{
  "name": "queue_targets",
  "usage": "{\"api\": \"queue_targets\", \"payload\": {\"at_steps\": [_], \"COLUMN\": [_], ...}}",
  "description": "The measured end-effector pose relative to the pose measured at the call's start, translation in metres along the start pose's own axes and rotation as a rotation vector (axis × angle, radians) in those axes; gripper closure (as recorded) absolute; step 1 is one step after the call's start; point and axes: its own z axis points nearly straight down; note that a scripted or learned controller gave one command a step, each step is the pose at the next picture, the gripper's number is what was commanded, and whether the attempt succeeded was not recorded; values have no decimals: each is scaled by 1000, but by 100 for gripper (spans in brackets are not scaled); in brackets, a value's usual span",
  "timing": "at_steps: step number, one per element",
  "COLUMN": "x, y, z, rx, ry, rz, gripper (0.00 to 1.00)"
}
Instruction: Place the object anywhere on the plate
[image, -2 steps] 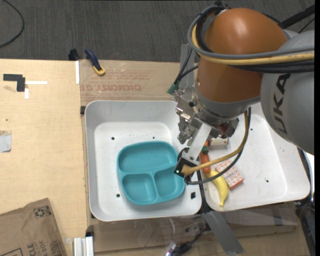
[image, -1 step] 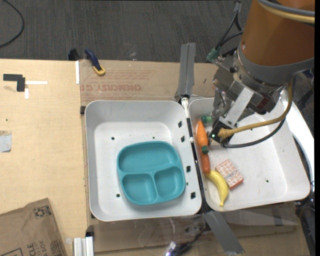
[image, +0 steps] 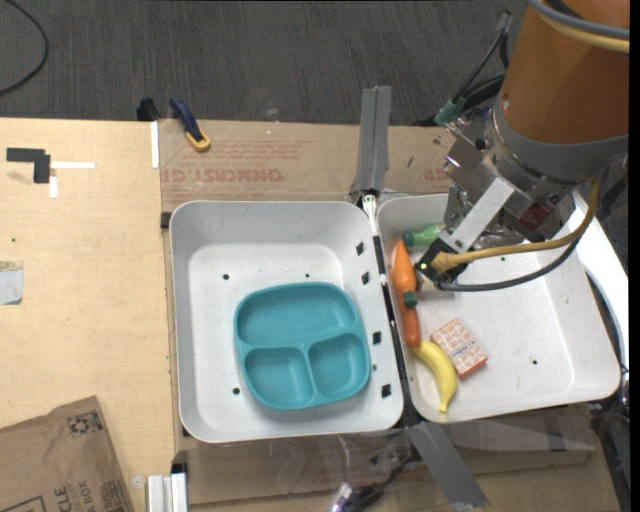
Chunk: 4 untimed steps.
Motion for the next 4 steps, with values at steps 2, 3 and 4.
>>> {"api": "queue_targets", "payload": {"at_steps": [2,3,4], "x": [-11,15,20], "y": [12,-15,-21], "z": [22,18,14], "rx": [-1,-1,-1], "ry": [2,1,0], "rz": [-269,-636,-661], "gripper": [100,100,100]}}
